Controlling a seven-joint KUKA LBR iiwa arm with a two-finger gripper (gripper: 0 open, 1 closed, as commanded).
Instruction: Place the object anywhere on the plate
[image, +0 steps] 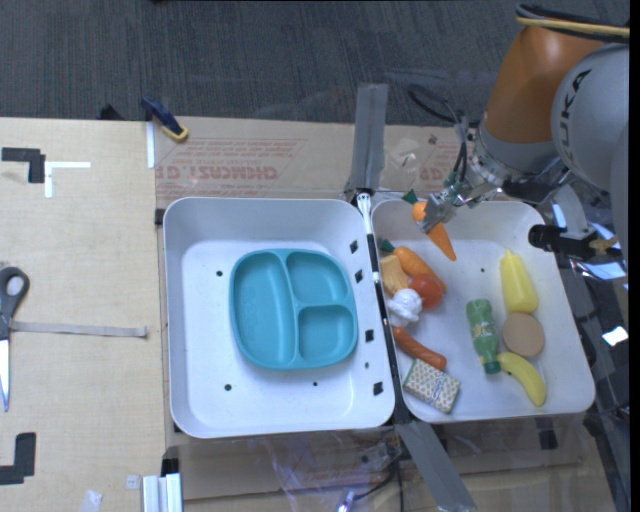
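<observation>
Carrot (441, 240) pinched in hand (437, 208) above right bin (560, 398); teal plate (294, 308) in left bin (190, 330).

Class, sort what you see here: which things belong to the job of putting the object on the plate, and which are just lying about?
Job in hand:
pincer
carrot between its fingers
teal plate

Lying about:
scissors
banana
green bottle
cracker box
corn cob

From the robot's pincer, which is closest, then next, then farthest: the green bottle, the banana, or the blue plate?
From the pincer, in the camera view:
1. Green bottle, middle of the right bin, just below it.
2. Banana, the right bin's near corner.
3. Blue plate, across in the left bin.
</observation>
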